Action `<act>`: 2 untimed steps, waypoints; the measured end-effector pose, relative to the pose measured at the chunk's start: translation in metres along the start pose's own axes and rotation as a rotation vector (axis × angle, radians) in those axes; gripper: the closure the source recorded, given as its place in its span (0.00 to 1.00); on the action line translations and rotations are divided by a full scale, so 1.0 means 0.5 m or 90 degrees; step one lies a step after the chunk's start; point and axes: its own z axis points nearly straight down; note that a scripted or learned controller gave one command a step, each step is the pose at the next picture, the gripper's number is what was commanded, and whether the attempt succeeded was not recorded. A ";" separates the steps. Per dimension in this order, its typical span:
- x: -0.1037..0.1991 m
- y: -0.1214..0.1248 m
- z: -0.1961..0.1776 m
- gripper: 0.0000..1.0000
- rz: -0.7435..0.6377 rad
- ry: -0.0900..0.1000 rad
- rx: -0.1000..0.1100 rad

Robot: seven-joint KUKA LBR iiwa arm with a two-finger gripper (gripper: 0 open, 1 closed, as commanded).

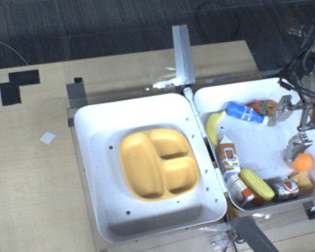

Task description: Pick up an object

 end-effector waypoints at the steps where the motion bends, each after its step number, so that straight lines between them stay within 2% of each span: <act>1: -0.028 -0.087 0.202 0.00 -0.060 0.006 -0.002; 2: -0.035 -0.078 0.374 0.00 -0.082 -0.008 0.002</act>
